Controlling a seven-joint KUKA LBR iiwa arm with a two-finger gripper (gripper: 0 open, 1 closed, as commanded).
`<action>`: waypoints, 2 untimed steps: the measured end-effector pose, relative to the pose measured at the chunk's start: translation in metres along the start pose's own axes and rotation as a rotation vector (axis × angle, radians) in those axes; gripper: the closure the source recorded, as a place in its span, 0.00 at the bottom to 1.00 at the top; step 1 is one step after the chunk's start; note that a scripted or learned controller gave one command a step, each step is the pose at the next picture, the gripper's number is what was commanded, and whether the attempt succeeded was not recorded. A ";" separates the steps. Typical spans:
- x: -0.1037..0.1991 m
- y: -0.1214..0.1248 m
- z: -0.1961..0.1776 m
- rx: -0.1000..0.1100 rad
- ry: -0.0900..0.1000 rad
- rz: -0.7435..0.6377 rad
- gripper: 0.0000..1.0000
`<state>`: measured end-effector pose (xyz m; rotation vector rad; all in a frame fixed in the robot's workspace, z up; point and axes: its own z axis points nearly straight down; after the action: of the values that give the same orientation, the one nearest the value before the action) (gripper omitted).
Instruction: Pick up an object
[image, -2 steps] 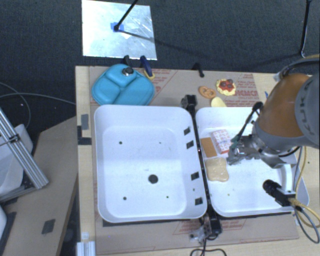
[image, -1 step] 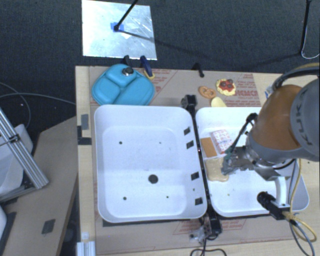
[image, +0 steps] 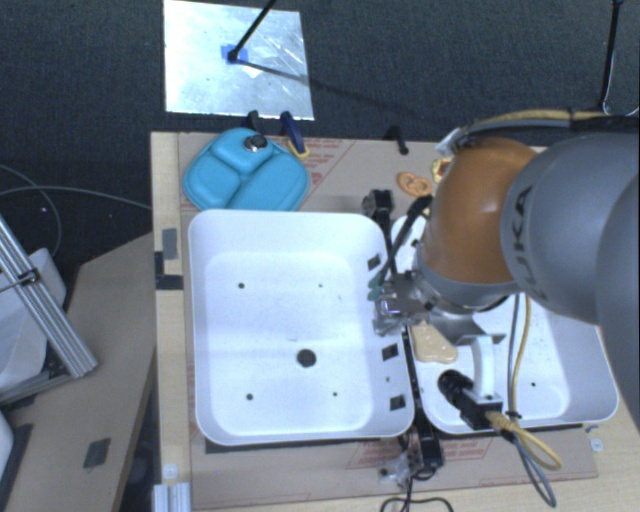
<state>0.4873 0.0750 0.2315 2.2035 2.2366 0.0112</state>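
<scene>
We judge the pick not yet made: our arm (image: 530, 225) hangs low over the right bin (image: 585, 395), and nothing is seen lifted. A tan, flattish object (image: 435, 345) lies on that bin's floor near its left wall, just beneath the wrist and partly covered by it. Whether our hand is spread or closed, or touching the object, we cannot tell.
</scene>
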 end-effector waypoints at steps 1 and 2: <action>-0.033 0.009 -0.002 0.004 -0.004 0.013 1.00; -0.055 0.001 -0.202 -0.013 -0.002 0.012 1.00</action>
<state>0.4881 0.0196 0.4332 2.2096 2.2161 0.0228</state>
